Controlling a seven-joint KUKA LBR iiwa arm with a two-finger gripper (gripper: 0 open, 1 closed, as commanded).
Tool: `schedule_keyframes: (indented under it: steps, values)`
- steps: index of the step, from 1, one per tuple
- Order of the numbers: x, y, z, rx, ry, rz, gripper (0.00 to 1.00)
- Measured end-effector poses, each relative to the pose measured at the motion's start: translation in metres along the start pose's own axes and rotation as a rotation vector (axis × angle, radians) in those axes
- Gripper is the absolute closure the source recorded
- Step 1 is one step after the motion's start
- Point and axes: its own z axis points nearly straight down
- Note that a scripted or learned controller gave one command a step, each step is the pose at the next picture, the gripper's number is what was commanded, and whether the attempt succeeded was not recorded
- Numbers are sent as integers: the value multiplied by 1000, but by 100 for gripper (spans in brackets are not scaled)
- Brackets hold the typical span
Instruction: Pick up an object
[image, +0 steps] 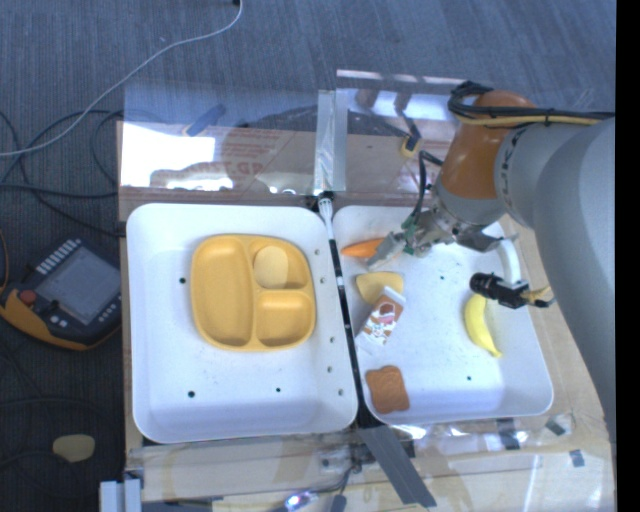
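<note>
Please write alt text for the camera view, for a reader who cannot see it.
The arm's pincer hovers by a carrot in the right bin, near a banana. The left bin holds a yellow tray.

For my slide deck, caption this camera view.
Arm's claw poised over the carrot in the right bin; yellow tray in the left bin.

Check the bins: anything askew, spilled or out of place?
Nothing spilled or damaged. The yellow divided tray sits flat in the left bin. In the right bin, the carrot, small carton, toast piece and banana lie scattered loosely, the carton tilted against a pale wedge. The gripper hovers by the carrot.
</note>
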Motion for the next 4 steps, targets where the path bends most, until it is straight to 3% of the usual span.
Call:
schedule_keyframes:
  steps: [1,2,3,4]
  values:
    - [-44,-10,2,17,11,206,0]
    - [-55,-91,-44,7,3,102,0]
    - [-54,-139,-4,-10,5,-77,0]
    - [-55,-138,-13,-13,1,-76,100]
